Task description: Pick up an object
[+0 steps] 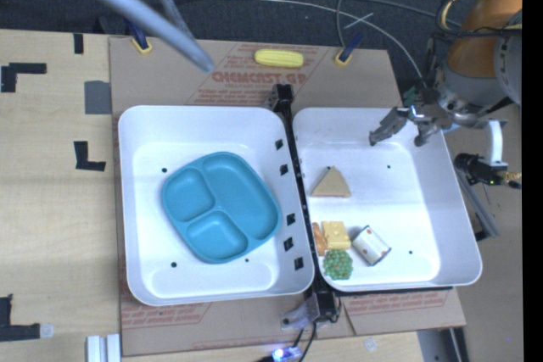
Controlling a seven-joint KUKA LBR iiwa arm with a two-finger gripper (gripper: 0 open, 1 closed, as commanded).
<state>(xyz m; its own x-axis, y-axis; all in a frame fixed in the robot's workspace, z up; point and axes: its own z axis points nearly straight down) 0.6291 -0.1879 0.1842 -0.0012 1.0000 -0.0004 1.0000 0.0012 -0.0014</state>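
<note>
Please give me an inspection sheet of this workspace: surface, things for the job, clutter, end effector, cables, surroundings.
Surface: two white bins, left bin and right bin, on a cardboard sheet.
Job's things: in the right bin, tan wedge, yellow block, green piece, white cylinder.
Clutter: blue divided plate in the left bin; yellow item on the cardboard.
End effector: open, above the right bin's far edge, holding nothing.
Cables: thin cable behind the bins.
Surroundings: wooden bench.

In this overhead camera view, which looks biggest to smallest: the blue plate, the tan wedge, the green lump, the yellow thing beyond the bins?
1. Blue plate
2. Yellow thing and tan wedge: alike, unranked
3. Green lump
</note>
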